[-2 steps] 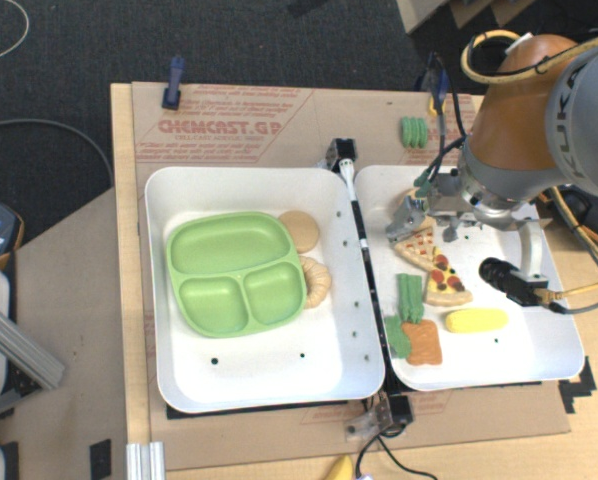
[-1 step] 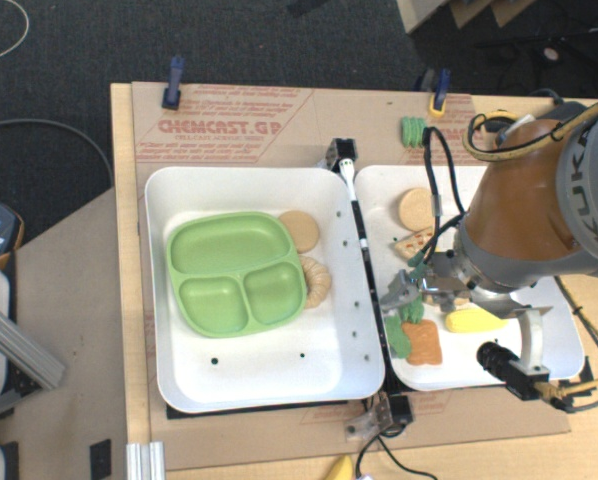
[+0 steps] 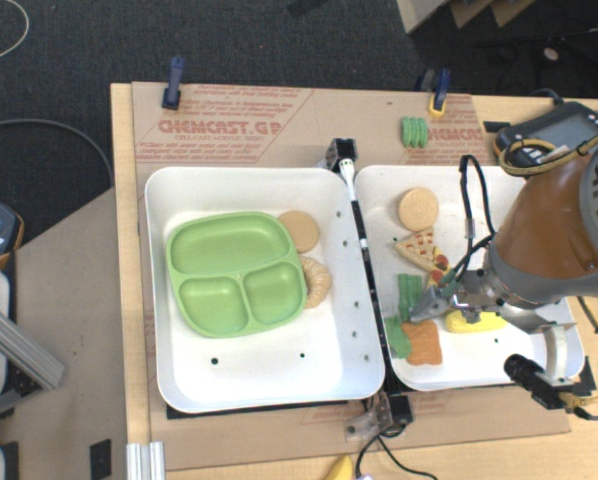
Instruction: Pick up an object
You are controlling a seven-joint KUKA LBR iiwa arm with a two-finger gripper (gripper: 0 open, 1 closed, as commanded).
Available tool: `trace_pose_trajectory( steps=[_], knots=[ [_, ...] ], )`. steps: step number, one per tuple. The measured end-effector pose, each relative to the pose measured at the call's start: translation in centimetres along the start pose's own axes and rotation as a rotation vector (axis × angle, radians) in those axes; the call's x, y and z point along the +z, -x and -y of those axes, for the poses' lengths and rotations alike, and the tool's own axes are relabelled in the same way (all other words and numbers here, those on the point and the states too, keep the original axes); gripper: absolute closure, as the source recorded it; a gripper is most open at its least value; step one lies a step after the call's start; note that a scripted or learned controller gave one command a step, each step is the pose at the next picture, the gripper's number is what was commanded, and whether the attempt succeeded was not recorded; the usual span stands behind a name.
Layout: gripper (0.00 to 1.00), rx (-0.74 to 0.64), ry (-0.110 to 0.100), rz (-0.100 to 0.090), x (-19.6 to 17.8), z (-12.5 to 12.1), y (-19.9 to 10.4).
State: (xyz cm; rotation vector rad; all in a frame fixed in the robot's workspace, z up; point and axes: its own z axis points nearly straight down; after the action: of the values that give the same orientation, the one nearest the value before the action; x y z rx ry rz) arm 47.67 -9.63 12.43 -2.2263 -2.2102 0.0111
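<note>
I see the arm (image 3: 554, 233) reaching in from the right over the right bin (image 3: 379, 268), its gripper (image 3: 431, 306) low among the toys there, just beside a green piece (image 3: 410, 290) and a yellow piece (image 3: 474, 321). An orange piece (image 3: 424, 343) lies just below, a pizza slice (image 3: 419, 250) and round cookie (image 3: 418, 209) above. In the left bin (image 3: 269, 378) sits a green divided tray (image 3: 234, 271), a cookie (image 3: 301, 230) and a pale ring-shaped piece (image 3: 319, 282) at its right edge.

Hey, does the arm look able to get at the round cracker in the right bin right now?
Probably yes. The round cracker lies flat in the open, apart from the pizza slice below it, and the gripper is low in the same bin.
</note>
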Motion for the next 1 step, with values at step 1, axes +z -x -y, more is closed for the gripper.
trace_pose_trajectory(
  steps=[1],
  knots=[
    [0.0,-0.008,0.016,0.002,3.93,-5.79,-0.13]
  ],
)
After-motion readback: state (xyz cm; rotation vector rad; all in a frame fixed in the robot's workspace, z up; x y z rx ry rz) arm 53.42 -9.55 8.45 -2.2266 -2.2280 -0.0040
